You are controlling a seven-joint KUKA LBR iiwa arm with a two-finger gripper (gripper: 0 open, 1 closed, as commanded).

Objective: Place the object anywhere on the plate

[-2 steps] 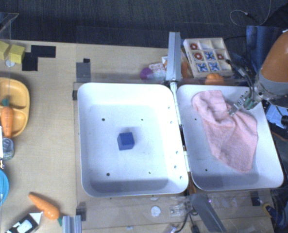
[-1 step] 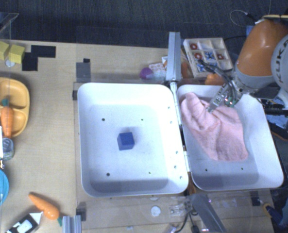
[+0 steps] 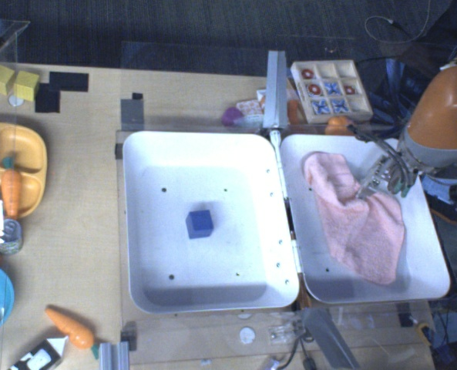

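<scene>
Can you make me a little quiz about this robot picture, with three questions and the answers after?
1. True or false: the blue cube sits in the left bin.
2. What lies in the right bin? A) a pink cloth B) a carrot C) a blue bowl
3. Fill in: the end effector is right at the ____ cloth.

Key
1. True. The cube sits alone near the middle of the left bin.
2. A. The cloth lies crumpled across the right bin.
3. Pink. The end effector sits at the cloth's upper part.
</scene>
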